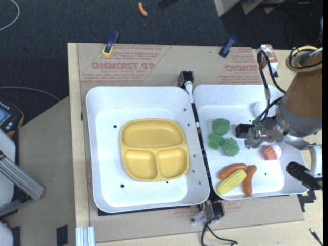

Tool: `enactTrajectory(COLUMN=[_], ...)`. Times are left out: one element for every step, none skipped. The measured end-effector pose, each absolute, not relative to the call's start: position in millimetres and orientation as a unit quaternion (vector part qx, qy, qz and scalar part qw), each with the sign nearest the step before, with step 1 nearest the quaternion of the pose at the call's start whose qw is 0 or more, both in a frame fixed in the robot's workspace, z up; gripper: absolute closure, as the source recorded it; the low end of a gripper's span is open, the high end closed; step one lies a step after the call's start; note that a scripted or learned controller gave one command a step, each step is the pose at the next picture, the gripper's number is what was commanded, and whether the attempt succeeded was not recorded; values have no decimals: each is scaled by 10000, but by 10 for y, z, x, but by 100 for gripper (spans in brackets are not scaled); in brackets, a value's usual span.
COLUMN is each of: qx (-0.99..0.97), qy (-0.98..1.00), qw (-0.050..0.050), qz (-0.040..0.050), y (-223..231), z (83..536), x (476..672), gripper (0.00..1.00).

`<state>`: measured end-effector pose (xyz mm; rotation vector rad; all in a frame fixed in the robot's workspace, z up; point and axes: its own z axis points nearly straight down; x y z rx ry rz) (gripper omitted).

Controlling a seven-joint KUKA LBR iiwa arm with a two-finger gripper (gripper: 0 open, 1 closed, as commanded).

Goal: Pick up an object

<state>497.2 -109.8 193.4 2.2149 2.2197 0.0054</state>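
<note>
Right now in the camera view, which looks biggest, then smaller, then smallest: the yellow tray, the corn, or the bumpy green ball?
1. Yellow tray, easily the biggest.
2. Corn.
3. Bumpy green ball, though it looks only a little smaller than the corn.

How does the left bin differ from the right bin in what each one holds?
The left bin holds one large thing, a yellow divided plate; the right bin holds several small toy foods: green pieces, a corn cob, sausages. The arm's gripper hangs over the right bin, while nothing hangs over the left bin. Both bins are white, shallow and sit side by side.
</note>
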Motion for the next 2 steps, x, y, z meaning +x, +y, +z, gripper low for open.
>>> enactTrajectory(qx=[7067,7049], qy=[7076,7094], qw=[28,15], qz=[14,16], y=[-1099,-609], z=[2270,2351], x=[4985,5257], gripper=[100,100])
